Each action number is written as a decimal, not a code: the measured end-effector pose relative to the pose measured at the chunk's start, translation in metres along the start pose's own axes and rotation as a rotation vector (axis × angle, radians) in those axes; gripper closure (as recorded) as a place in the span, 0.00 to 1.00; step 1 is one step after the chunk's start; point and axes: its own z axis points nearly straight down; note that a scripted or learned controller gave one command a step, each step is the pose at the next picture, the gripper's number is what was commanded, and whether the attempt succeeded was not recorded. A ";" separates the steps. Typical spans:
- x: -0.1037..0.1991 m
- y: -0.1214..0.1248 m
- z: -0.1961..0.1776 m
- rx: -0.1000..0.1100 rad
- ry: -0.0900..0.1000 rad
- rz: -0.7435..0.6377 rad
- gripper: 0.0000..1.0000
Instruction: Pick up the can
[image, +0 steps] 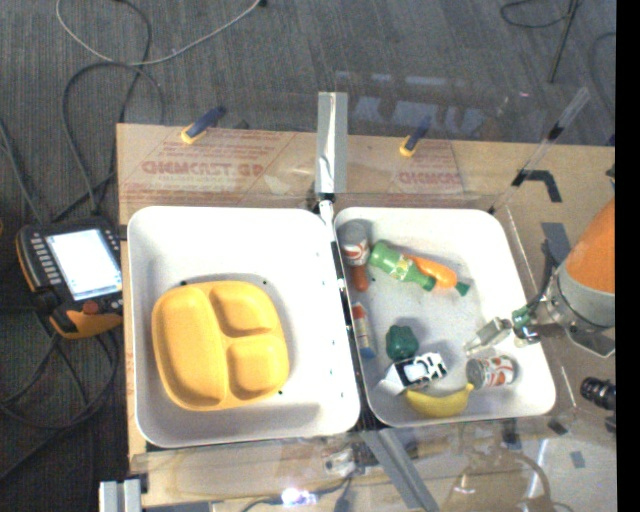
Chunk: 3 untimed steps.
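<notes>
Gripper (492, 335) hangs just above the can (493, 372), fingers apart, holding nothing. Can lies on its side beside the banana (440, 401).

A yellow tray (221, 343) is seen in the white left bin (140, 300). In the right bin (520, 260), a yellow banana (439, 401), a green bottle (400, 266), an orange carrot (436, 269), a dark green object (402, 341) and a red-and-white can (492, 371) are seen.
</notes>
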 end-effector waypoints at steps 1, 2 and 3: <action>0.004 0.003 0.050 -0.004 0.005 -0.043 0.00; -0.002 0.055 0.056 -0.013 0.001 -0.202 0.00; -0.017 0.121 0.008 -0.002 -0.005 -0.176 0.00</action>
